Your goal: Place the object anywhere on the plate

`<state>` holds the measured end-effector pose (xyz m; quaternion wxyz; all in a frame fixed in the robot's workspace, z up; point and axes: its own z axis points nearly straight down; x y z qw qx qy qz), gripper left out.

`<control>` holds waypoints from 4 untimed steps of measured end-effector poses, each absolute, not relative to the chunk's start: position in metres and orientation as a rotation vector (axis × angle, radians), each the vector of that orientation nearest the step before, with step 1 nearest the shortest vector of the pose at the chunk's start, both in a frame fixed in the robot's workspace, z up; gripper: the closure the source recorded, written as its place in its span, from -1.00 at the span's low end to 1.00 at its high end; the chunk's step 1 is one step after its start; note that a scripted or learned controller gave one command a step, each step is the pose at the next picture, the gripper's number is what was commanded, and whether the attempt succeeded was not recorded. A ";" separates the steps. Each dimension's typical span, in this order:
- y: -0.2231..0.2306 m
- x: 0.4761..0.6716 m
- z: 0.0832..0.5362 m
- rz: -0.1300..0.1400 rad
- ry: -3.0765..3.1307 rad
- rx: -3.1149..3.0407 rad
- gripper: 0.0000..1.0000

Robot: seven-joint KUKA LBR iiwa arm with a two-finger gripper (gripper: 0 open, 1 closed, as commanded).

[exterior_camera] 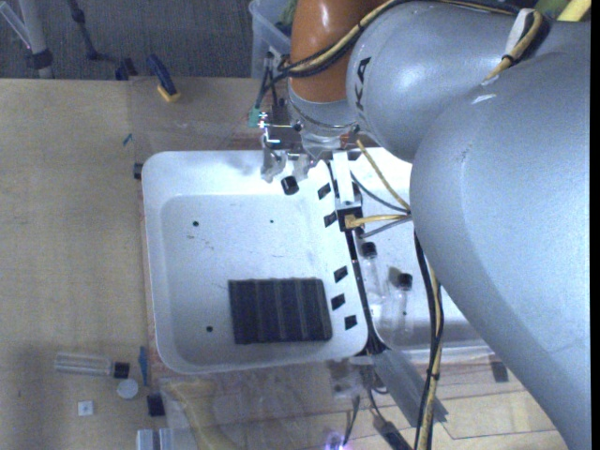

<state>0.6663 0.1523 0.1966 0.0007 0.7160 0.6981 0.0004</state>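
Overhead, the arm (pixel 450 111) hangs its pincer (pixel 281 169) over the bin's (pixel 178 204) far rim, grip state unclear.

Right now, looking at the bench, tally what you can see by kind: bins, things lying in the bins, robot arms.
White bins: 2, the left bin and the right bin, mostly behind the arm.
Dark ribbed rectangular plates: 1, the plate flat on the left bin's floor.
Robot arms: 1, the grey arm, its tool over the left bin's far rim.
Total: 4.
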 end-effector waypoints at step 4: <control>0.187 0.602 0.176 0.001 3.042 0.792 1.00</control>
